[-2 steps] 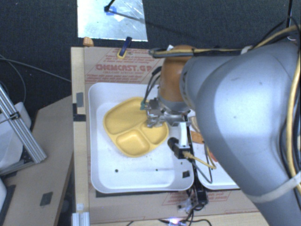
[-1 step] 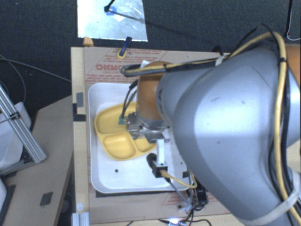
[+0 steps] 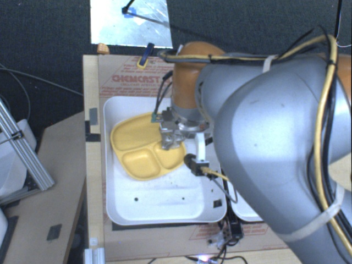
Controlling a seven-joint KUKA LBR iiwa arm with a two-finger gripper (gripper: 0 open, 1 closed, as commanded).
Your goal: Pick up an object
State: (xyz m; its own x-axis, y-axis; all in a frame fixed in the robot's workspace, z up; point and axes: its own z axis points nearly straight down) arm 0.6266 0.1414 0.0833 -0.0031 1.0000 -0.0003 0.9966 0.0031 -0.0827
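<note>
the arm fills the near right side, a big grey bulk with yellow and black cables running down over it. it hides nearly all of the right bin; just a white corner peeks out beneath it near the front edge.

the left bin sits on a brown cardboard sheet with red print on it. the front half of this bin shows bare white floor with a few dark specks. farther in lies a yellow tray with several compartments, flat on the bin floor and turned at a slant, taking up the bin's back left part.

the gripper is down over the tray's right side, right at the tray's surface, below the orange band of the wrist. from here the fingers are lost in the metal clutter at the tip, so whether they are apart or together i cannot tell, and nothing shows the tray being clamped. a black connector with a yellow tip hangs off the wrist just beside the tray's right edge.

beyond the bin, a blue and yellow clip rests at the cardboard's far edge. behind that lies a shiny foil square on the dark carpet. at the left stands a slanted metal frame.
</note>
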